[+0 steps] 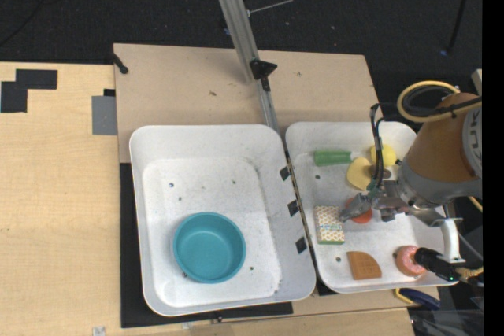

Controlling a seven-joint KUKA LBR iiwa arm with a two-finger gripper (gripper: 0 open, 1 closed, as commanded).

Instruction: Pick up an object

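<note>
Red object (361, 217), small, sits on the floor of the right bin (327, 139), near the middle. My gripper (356, 210) is right over it, fingers pointing left and down, tips at or against it. Cannot tell whether it is between my fingers or just under them, so I will not call it held; how far the fingers stand apart I cannot tell either.

Just left of the tips: a checkered pad (329, 223), white with green and pale squares, lying flat. Above and right, a yellow object (364, 170) partly behind my wrist cabling. Further up, a green bar (332, 158) lying crosswise near the bin's far wall. Toward the near wall, a flat brown piece (363, 265), and right of it a pink ring (408, 260).

My arm (441, 157) comes in from the right, orange band over the bin's right rim.

Left bin (157, 149): one teal bowl (209, 246), upright, in the near half. Well apart from my tool.

An aluminium post (236, 12) leans up from behind the seam between the bins.
</note>
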